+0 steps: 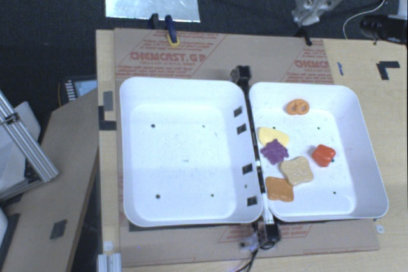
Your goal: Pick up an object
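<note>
Item: your jaws [306, 13], spread state indeterminate, parked high beyond the worktop's [191, 51] far edge; stock lies well below them in the right bin [366, 156], loosely clustered for picking: pretzel [296, 107], yellow piece [273, 136], purple piece [275, 151], red pepper [323, 154], toast [296, 171], orange piece [279, 188].

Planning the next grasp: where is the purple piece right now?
In the camera view, the purple piece lies in the right bin near its left wall, just below the yellow piece and up-left of the tan piece.
</note>
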